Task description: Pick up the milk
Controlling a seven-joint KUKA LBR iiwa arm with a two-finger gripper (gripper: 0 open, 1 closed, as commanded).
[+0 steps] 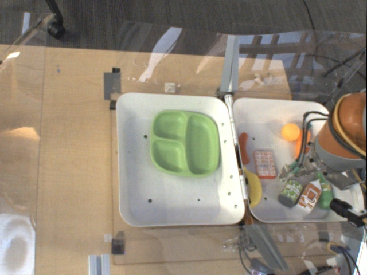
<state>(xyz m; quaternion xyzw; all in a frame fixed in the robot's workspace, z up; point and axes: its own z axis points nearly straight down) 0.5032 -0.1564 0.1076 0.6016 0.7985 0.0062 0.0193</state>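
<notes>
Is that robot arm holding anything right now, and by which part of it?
Cannot be told. The gripper sits low over the milk in the right bin, but no grasp is visible.

2 white bins [172, 211], 1 green tray [186, 142], approx. 7 food items

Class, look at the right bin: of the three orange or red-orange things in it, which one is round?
The orange ball near the bin's far wall is the round one. The red sausage and the carrot are both long and thin, one to the ball's left, the other just right of it.
</notes>
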